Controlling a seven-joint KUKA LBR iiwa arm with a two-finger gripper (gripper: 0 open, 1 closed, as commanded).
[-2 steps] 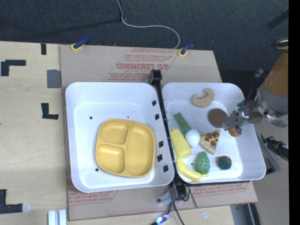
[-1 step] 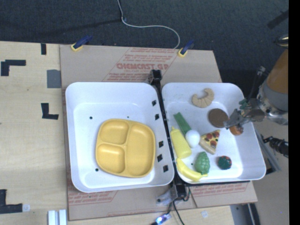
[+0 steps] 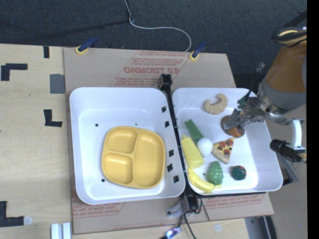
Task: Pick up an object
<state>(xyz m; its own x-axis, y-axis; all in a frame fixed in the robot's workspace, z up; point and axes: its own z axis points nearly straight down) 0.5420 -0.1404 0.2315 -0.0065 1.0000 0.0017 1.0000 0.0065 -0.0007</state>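
Behind the 2 bins, red printing on the cardboard sheet reads roughly "CHEMCAST GP", too blurred to be sure. Left of the black divider, the left bin holds 1 glossy yellow plate with 3 compartments. Right of that divider, the right bin holds a green stick, yellow bottle, banana, white ball, leafy green piece, croissant, pizza slice and dark round fruit. Farthest from the divider, the gripper hangs over a brown object; I cannot tell its opening.
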